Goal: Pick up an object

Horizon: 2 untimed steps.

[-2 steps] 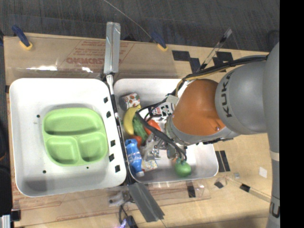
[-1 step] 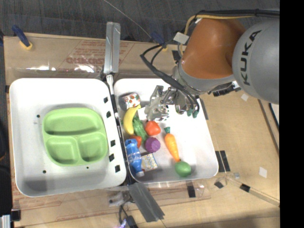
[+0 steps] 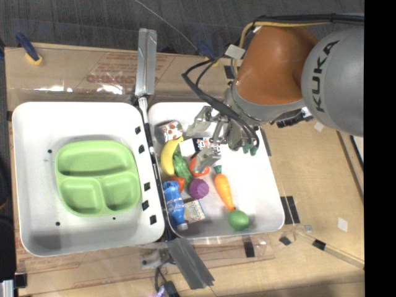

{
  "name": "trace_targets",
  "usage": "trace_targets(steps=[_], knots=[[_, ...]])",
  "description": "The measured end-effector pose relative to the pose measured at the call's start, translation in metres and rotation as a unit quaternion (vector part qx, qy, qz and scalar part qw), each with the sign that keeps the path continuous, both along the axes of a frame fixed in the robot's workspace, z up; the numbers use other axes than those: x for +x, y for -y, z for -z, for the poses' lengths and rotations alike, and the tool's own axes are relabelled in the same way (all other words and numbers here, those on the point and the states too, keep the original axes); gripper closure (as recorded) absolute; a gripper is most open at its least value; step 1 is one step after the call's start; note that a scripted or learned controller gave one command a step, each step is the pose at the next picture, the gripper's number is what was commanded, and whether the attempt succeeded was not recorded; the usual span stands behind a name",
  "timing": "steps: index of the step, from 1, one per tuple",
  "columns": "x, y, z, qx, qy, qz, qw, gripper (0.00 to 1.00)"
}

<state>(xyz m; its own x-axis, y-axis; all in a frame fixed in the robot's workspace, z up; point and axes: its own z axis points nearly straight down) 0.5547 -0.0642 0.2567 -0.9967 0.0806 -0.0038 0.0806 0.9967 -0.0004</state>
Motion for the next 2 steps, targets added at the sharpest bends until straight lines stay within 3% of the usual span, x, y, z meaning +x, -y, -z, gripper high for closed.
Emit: trace_targets(steps=[1,2], knots=[[0.005,0.033,0.095,0.0009,-0.004,-0.161,0.9869,0.0],[-0.015,0.037,0.162,-0.0003,0.001,-0.162,0.9868,0.0]])
